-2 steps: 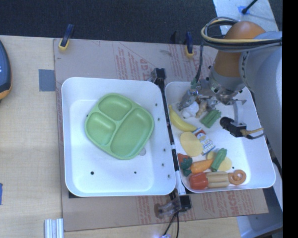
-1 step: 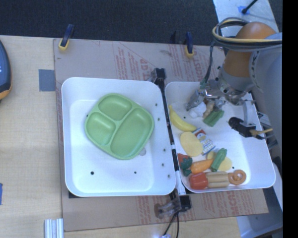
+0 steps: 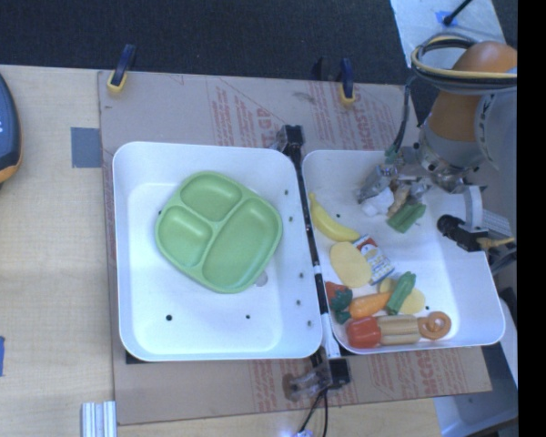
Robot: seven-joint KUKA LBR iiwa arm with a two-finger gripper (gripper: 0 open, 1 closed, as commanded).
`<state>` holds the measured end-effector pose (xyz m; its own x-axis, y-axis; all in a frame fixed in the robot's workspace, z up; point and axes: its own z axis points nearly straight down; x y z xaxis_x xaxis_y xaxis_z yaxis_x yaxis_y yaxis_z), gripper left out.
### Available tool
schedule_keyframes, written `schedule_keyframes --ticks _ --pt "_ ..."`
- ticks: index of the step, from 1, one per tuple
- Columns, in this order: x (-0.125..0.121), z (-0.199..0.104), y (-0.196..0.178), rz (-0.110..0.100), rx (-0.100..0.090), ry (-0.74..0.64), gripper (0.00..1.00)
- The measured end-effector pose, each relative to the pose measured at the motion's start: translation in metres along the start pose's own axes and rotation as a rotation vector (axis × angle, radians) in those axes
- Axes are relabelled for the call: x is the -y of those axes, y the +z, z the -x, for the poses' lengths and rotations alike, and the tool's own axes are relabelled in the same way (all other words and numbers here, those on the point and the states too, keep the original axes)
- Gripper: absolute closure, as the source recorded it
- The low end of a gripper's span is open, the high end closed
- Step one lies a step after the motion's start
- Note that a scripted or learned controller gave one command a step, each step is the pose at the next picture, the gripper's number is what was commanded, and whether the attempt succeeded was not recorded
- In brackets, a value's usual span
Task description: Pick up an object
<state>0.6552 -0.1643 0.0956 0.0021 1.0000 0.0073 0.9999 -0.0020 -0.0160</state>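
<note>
The gripper (image 3: 393,189) hangs over the right bin (image 3: 473,330), above a small green toy vegetable (image 3: 406,215); that toy looks light, stiff and slick, best pinched across its narrow middle.

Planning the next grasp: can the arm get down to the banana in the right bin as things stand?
Probably yes. The banana lies at the left side of the right bin, nothing on top; the gripper hovers nearby over the same bin.

Two white bins (image 3: 132,244) side by side on the bench (image 3: 45,271). One green divided plate (image 3: 220,231) at centre left. One banana (image 3: 329,223), one carrot (image 3: 371,304), one doughnut (image 3: 435,324), one red pepper (image 3: 363,333) at lower right. Two blue clamps (image 3: 121,68) along the upper edge.
</note>
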Motion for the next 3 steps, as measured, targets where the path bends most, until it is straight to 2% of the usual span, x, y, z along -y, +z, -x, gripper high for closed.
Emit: schedule_keyframes --ticks 1,2,3 --pt "-0.001 0.027 0.002 0.011 0.008 -0.002 0.00" --pt "-0.002 0.027 -0.009 0.014 0.009 -0.006 1.00" --pt "0.010 -0.029 -0.078 0.018 0.007 -0.010 1.00"
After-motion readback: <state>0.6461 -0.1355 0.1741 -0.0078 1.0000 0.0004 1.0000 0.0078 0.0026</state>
